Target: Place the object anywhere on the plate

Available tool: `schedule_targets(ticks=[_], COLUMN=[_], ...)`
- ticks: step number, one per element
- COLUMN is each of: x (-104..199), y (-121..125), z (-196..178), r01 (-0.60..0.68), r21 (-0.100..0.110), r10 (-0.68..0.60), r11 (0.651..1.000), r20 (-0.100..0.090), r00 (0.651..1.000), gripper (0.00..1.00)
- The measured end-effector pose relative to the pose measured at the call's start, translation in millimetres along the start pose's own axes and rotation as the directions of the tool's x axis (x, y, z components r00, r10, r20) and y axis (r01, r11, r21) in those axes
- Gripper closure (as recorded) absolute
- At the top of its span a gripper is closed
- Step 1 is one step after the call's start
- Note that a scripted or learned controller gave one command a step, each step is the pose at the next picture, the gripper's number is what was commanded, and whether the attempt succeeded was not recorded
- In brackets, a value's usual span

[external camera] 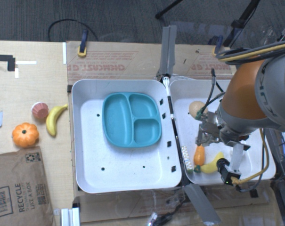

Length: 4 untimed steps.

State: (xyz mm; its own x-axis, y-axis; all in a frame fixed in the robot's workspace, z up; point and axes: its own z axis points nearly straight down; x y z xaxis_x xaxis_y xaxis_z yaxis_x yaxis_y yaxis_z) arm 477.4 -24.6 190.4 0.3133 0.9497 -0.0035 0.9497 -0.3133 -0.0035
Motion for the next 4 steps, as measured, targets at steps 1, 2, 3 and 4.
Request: schedule_targets(ticks=[1, 2, 3, 4], x=[112.9, 187.7, 237.9, 183.3], y=[7.0, 65.6, 71.1, 130.3], z=[-33.5, -64.0, -83.0, -41.4], r01=[-0.088, 0.005, 0.045, 0.144], r21=[0.0, -0.001, -0.002, -0.001], r10=[0.088, -0.005, -0.045, -0.144], r11=[0.996, 1.0, 0.999, 0.99], r20=[0.0, 0.001, 0.001, 0.001], r00=[0.996, 1.0, 0.999, 0.99], gripper=[1.0, 1.0, 1.0, 1.0])
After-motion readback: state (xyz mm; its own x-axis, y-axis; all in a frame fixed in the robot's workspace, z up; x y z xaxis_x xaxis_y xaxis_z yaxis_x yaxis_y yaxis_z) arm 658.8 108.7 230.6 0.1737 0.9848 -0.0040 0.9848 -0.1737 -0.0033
